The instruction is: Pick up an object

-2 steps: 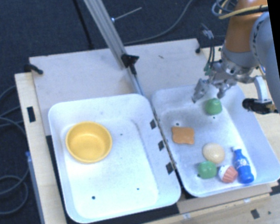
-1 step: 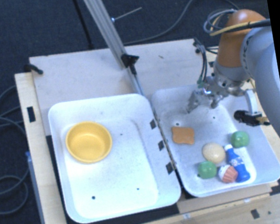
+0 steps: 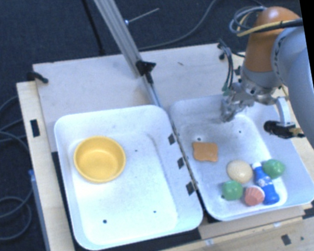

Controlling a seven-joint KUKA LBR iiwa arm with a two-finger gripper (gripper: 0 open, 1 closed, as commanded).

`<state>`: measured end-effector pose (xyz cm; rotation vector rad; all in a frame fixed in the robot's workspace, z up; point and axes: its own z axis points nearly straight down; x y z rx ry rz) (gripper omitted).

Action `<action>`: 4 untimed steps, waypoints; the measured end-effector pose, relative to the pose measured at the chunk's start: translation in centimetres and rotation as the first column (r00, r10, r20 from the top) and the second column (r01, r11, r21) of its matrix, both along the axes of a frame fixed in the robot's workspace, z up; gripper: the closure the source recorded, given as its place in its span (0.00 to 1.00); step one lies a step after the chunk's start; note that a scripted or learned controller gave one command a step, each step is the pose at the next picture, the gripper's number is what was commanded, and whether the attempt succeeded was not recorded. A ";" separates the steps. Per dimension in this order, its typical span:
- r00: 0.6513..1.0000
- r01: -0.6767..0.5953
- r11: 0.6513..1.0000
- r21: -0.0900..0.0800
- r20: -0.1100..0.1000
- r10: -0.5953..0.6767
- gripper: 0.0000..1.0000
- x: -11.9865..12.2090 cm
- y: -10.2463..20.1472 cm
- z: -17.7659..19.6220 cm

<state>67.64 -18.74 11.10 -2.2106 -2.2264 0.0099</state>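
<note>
While the gripper (image 3: 228, 111) hangs over the far part of the right bin (image 3: 202, 108), nothing is visible between its fingers, and whether they stand apart or together cannot be told at this resolution.

Risk, as judged: candidate objects sit well apart from the gripper, toward the near right corner of the bench. A straight descent from here would likely meet bare bin floor and come up with nothing. The cluster is tightly packed, so a grasp there could nudge neighbours aside or catch two items at once; the round pieces look apt to roll out of a pinch.

Right bin contents: an orange-brown flat piece (image 3: 205, 151) lying alone near the bin's middle; nearer the front, a cream egg-shaped item (image 3: 239, 171), a green ball (image 3: 233, 190), a salmon-coloured piece (image 3: 253, 196), a blue bottle with a white cap (image 3: 265, 184) and a second green ball (image 3: 274, 168), all touching or just beside one another.

Left bin (image 3: 130, 216): one yellow bowl (image 3: 99, 159) toward its far left corner, upright, nothing seen inside it.
</note>
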 end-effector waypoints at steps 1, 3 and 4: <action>1.000 0.004 1.000 0.001 0.007 -0.004 1.00 0.6 0.0 4.0; 1.000 0.004 1.000 0.001 0.007 -0.004 1.00 0.0 0.4 12.2; 1.000 0.004 1.000 0.001 0.006 -0.004 1.00 0.1 0.4 15.6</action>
